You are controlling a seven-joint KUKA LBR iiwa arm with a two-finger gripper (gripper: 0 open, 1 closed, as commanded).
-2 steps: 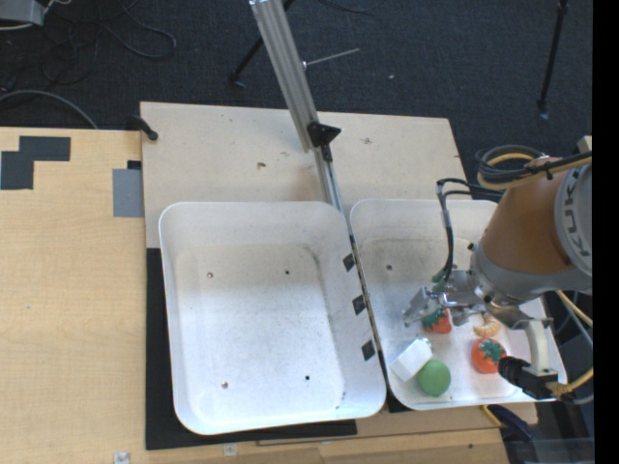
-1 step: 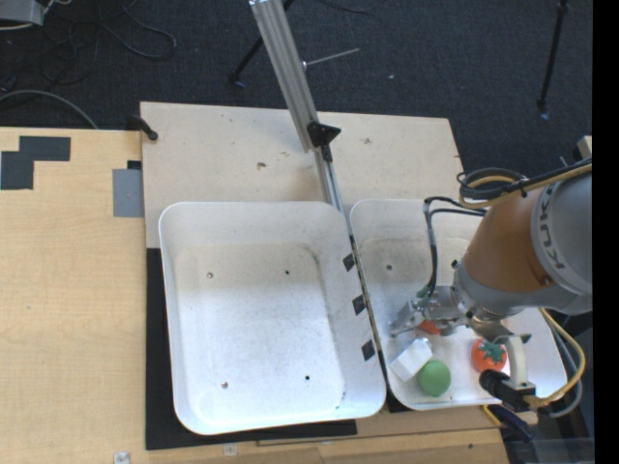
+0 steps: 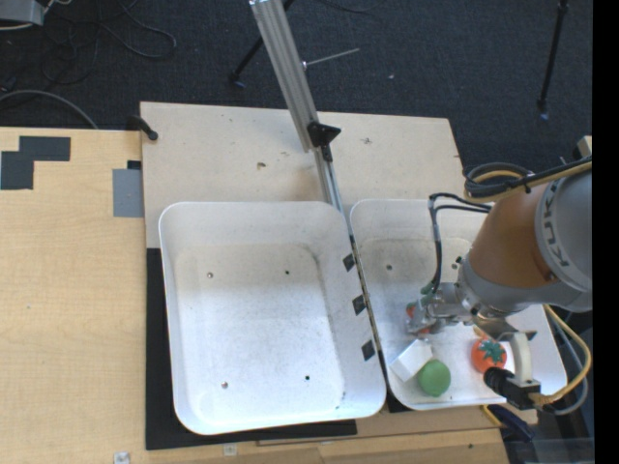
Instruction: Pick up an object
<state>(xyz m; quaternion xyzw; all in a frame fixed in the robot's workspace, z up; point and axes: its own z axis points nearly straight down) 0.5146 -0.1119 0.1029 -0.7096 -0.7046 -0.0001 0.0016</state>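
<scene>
At the near edge of the right bin [image 3: 387, 222], a green ball [image 3: 434, 377] lies beside a white block [image 3: 412, 359], the two just touching or nearly so. To their right, near the bin's right side, sits an orange object [image 3: 488, 355] with a bit of green on it, partly behind the arm's cabling. Just above the white block, the end effector [image 3: 426, 318] hangs low over the bin floor, with small red and green bits showing by its tip; whether it is spread, pressed together or pinching anything cannot be told from this slant, and nothing can be seen between its tips. The arm [image 3: 527, 245], grey with its orange band, reaches in from the right and covers much of the bin's right half. The left bin [image 3: 184, 222] sits alongside, its rim meeting the right bin's along a line of small black clips. Both rest on the pale worktop [image 3: 232, 153]. Farther back, a slanted metal rail [image 3: 288, 66] rises from the worktop toward the dark floor [image 3: 435, 46], where cables trail.
</scene>
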